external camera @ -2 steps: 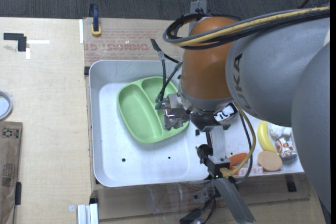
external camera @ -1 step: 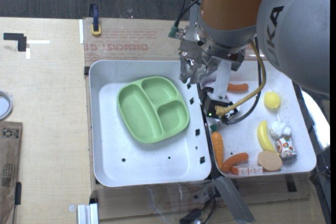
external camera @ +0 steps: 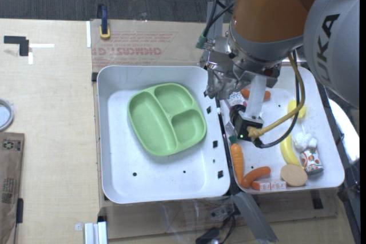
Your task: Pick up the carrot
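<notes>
The carrot (external camera: 236, 162) lies along the left wall of the right bin (external camera: 317, 94), toward the front, just beside a reddish sausage-looking thing (external camera: 255, 175). The hand (external camera: 222, 87) hangs over the divide between the two bins, farther back and clear of the carrot (can't tell if it's open or closed, too cluttered there). A green divided plate (external camera: 167, 118) sits in the left bin (external camera: 114, 168).

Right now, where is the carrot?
In the camera view, the carrot lies in the right bin by its left wall, near the front, beside a red sausage.
</notes>
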Controlling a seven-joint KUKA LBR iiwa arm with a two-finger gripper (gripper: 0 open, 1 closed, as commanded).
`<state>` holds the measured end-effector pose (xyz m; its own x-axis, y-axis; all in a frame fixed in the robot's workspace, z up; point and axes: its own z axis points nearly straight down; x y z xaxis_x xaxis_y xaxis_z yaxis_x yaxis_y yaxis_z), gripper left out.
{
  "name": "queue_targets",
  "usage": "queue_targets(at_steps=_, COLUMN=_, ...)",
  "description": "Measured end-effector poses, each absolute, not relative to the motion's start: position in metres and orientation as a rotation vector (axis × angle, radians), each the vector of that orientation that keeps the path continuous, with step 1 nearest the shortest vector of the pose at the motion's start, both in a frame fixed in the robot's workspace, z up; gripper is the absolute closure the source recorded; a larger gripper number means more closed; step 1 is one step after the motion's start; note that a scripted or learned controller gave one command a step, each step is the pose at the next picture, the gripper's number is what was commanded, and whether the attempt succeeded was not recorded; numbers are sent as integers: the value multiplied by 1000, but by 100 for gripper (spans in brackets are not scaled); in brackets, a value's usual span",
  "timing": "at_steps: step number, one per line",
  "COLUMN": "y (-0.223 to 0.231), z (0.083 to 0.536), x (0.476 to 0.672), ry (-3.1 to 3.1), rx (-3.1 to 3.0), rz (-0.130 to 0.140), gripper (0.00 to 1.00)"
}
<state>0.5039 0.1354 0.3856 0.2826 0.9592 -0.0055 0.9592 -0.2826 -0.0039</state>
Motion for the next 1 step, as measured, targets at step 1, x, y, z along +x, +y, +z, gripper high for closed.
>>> queue_targets(at_steps=1, y=135, z=385, x=504, ry=1881, rx=2516, rz=-10, gripper=0)
